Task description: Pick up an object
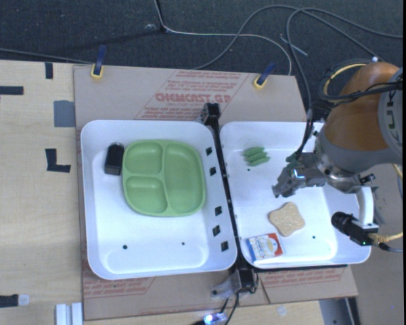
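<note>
The tool (284, 188) hangs over the right bin (325, 252), right of centre; whether it is released or clenched I cannot tell. Just below it lies a tan, bread-shaped toy (287, 219). Green pods (256, 156) sit toward the bin's upper left, a small carton (264, 247) at its lower edge, with open floor between.
</note>
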You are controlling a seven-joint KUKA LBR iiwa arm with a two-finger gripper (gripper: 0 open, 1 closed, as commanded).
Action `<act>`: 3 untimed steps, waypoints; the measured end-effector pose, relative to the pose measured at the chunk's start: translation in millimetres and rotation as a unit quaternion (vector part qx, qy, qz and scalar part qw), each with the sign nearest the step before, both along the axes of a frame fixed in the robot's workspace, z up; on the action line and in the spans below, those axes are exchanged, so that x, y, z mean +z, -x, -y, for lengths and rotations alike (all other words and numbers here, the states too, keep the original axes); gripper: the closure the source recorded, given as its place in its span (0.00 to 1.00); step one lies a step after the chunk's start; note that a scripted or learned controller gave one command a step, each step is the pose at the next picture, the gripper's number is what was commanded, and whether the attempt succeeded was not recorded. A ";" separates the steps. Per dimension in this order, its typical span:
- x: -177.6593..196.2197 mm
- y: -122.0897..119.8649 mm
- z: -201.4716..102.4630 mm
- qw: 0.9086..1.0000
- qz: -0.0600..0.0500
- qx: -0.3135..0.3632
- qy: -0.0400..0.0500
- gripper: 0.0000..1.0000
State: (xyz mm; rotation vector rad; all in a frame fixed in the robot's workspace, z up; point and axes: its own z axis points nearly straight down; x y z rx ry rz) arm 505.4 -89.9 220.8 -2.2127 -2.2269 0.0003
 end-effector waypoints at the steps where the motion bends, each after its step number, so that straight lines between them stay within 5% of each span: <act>1: -9.6 -9.7 -48.3 1.000 -0.001 0.000 0.000 1.00; 3: -19.4 -28.9 -161.6 1.000 0.000 0.001 0.000 1.00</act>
